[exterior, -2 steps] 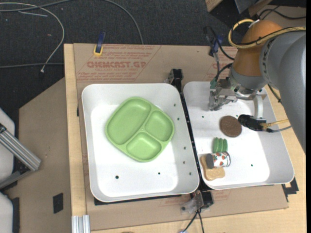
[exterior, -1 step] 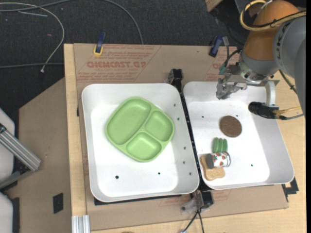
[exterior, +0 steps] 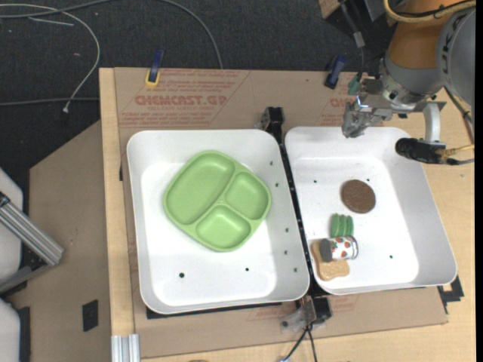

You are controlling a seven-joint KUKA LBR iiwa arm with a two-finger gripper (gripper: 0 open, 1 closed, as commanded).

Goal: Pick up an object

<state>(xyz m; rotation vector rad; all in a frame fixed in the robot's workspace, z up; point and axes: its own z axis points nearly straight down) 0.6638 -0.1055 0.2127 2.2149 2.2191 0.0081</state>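
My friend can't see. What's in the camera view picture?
A robot arm's pincer hangs over the far edge of the right bin, which holds a brown disc and small toys. The left bin holds a green divided plate.

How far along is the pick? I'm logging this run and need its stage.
Nothing looks done yet. The brown disc, the green piece, the small can and the tan biscuit all lie in the right bin. In hand: the gripper hangs over that bin's far rim, apart from them. Left: descend on one, grasp and lift.
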